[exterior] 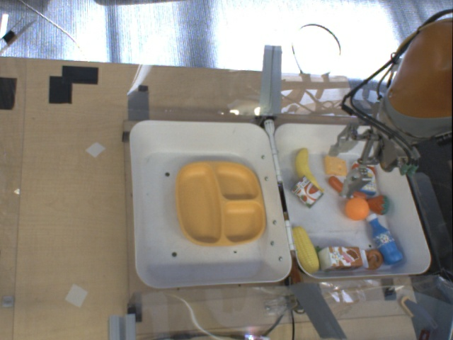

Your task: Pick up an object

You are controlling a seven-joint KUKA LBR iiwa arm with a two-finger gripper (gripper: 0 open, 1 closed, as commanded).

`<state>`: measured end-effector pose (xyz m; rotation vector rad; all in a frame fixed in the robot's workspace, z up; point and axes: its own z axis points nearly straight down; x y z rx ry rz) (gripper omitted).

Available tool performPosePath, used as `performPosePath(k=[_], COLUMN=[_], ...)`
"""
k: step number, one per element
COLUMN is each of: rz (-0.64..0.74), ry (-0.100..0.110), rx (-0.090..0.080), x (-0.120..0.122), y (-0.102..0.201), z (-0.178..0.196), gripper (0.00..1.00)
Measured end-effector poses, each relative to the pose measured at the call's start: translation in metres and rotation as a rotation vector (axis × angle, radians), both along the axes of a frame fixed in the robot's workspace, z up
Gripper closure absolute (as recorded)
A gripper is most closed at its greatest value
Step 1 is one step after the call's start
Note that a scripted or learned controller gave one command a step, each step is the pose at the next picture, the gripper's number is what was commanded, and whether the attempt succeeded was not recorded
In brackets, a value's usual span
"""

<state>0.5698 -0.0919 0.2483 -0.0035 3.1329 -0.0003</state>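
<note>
The right bin [417, 261] holds several small items. A yellow banana [303, 163], a yellow wedge [336, 166] and a red-and-white carton [308, 190] lie toward its left and middle. An orange ball [357, 208], a blue bottle [384, 239], a corn cob [305, 248] and a red-and-white box [343, 258] lie nearer the front. My gripper [359, 176] hangs low over the middle right of this bin, just above the orange ball, beside a small red, white and blue item [363, 183]. I see nothing clearly held.
The left bin [152, 261] carries a yellow divided plate [219, 202]. A grey divider post [272, 76] stands at the back between the bins. The arm's orange band [425, 73] and cables [368, 94] overhang the right bin's back right corner.
</note>
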Motion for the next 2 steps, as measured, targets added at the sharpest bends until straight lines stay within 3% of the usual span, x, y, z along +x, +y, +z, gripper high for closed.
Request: performPosePath(k=[1,2], rz=[0.215,0.153], ry=[0.001,-0.003], rx=[-0.003,-0.003], x=[-0.055,-0.049], y=[-0.055,-0.074], z=[-0.044,-0.009], gripper=[0.0,0.0])
